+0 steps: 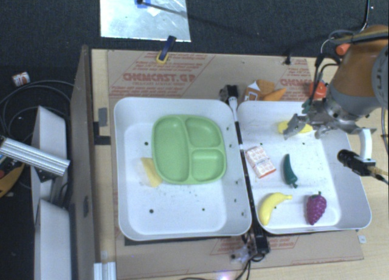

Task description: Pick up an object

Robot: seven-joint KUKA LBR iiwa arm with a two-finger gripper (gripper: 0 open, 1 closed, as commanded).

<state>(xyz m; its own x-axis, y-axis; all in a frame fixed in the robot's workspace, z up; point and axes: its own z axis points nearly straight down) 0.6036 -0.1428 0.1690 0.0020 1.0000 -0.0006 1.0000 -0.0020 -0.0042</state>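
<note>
Bins sit side by side on the worktop [97,169]: the left bin [137,218] holds a green plate [188,149] with a pale yellow piece [149,172] at its left edge. Over the right bin's [352,209] far end, the hand [304,125] hangs with fingers spread, nothing between them, just above a yellow item [284,127]. Nearer lie a carton [260,161], pepper [289,170], banana [273,205] and grapes [315,207].

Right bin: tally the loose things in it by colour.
Yellow: 2, a banana and a yellow piece beside the gripper
Green: 1, a pepper
Purple: 1, grapes
Red and white: 1, a small box
Total: 5
</note>
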